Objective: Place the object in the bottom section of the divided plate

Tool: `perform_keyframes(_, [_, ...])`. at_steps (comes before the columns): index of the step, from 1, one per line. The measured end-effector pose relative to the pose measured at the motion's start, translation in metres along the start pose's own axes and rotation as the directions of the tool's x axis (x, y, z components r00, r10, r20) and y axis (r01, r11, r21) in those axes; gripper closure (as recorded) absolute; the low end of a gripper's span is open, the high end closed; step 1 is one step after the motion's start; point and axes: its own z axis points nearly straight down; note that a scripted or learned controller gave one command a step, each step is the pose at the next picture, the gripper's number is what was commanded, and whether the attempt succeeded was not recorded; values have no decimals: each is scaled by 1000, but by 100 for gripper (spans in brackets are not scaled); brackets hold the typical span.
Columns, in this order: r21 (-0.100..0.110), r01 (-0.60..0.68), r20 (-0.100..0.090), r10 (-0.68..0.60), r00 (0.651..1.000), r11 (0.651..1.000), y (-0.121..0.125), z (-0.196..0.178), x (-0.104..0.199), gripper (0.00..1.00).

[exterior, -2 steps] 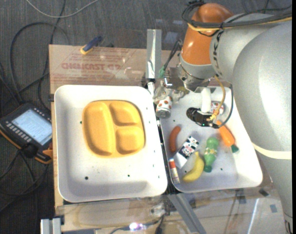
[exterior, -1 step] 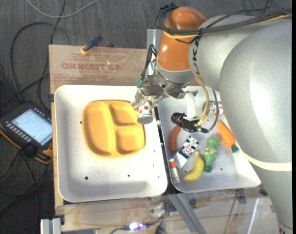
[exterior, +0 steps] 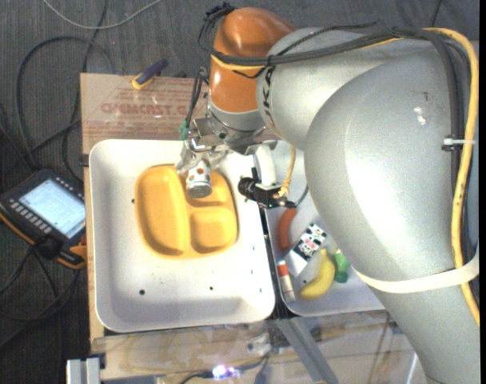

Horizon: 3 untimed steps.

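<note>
A yellow divided plate (exterior: 183,211) lies in the left white bin (exterior: 115,286). It has one long section on the left and two smaller ones on the right, upper and lower. My gripper (exterior: 197,164) hangs over the plate's upper right section. Between its fingers sits a small white cylinder with red marks (exterior: 200,182), just above that section's rim. The lower right section (exterior: 213,228) holds nothing.
The right bin (exterior: 339,298) holds a banana (exterior: 320,278), a small black-and-white printed box (exterior: 309,242), a reddish-orange object (exterior: 284,227), a green item and a small tube. The big grey arm covers most of that bin. A handheld pendant (exterior: 43,209) lies left of the bench.
</note>
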Motion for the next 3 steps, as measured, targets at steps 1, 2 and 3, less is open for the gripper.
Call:
perform_keyframes(1, [0,-76,-1,76,997,997,-10,-26,-31,100])
perform_keyframes(2, [0,47,-2,-47,999,999,-36,-5,58,100])
perform_keyframes(3, [-23,-325,-16,325,946,945,-82,35,59,100])
